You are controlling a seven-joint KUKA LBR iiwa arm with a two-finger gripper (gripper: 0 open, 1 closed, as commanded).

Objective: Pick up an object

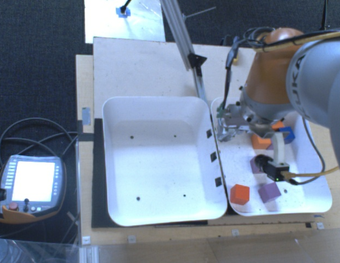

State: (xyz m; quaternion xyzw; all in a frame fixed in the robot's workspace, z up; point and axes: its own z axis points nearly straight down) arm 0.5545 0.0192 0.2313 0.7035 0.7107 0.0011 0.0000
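Scattered across the right bin point(318, 196): an orange cube point(240, 194) near the front-left corner, a purple cube point(269, 192) just beside it to the right, another purple block point(255, 164) a little farther back, an orange block point(261, 142) behind that, and a blue block point(287, 134) partly hidden under the arm's wrist. Any of these would do as the object to pick up; none lifted, all resting on the bin floor.

Low over the back-left part of that same bin, close to the wall shared with the left bin point(159, 106), sits the gripper point(229, 126), hanging from the grey arm point(318, 75) with its orange band. Metal parts visible there, but too tangled and small to read: cannot tell how far apart the tool's tips stand, and nothing seen lodged in it. Possibly just clear of the orange block, though hard to judge from this slant.

Judged as the approach step, before any grasp. Next move calls for settling on one block, most likely the nearby orange one, centring over it, descending squarely and closing without nudging the neighbours. Off to the far left, a teach pendant point(32, 188) on the floor mat.
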